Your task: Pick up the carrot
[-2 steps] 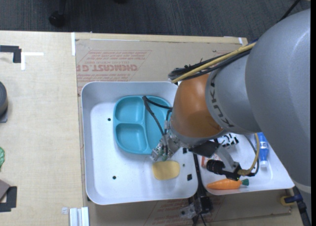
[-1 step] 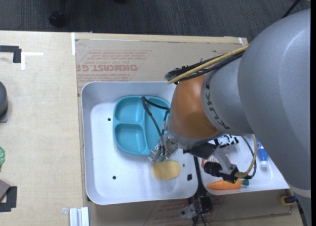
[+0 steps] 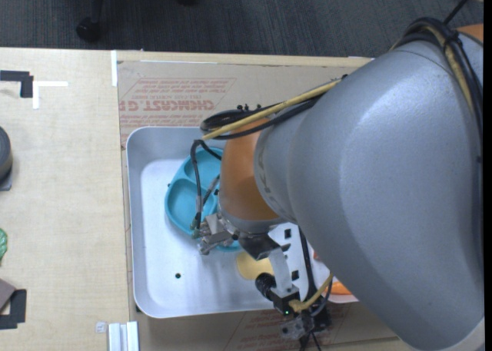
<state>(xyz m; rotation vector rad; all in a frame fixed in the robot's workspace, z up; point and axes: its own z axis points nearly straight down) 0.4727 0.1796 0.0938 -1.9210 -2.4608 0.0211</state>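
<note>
My arm reaches in from the right and covers most of the white bin [image 3: 135, 219]. Its orange band [image 3: 238, 180] hangs over the bin's middle. The gripper [image 3: 209, 240] is low inside the bin, at the near edge of a blue dish [image 3: 183, 202]. A small orange piece [image 3: 342, 290], which looks like the carrot, peeks out from under the arm at the bin's near right; the rest of it is hidden. It lies well to the right of the gripper. A pale yellow object [image 3: 249, 266] sits just right of the gripper, partly covered by the wrist.
Bare bin floor [image 3: 173, 280] lies left of and in front of the gripper. Printed cardboard [image 3: 177, 97] lies behind the bin. The wooden bench [image 3: 61, 188] spreads to the left, with a dark round object [image 3: 3, 157] at its edge.
</note>
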